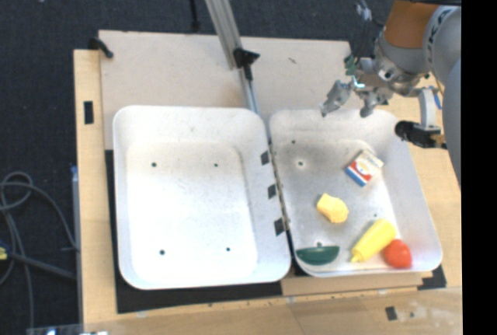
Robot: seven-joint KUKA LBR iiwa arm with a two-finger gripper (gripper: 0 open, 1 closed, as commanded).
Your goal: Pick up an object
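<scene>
The right bin [307, 131] holds a small white, red and blue box [363, 168], a yellow lump [332, 208], a yellow bottle-like piece [373, 240], a red ball [397, 253] and a dark green dish-shaped piece [318, 253]. My gripper [349, 102] hangs over the bin's far edge, above and behind the box. Its two fingers stand apart, open, with nothing between them.
The left bin [194, 193] lies beside the right one, with small dark clips along the seam between them. A slanted metal pole [220, 3] rises behind the bins. Cables lie at the bench's left.
</scene>
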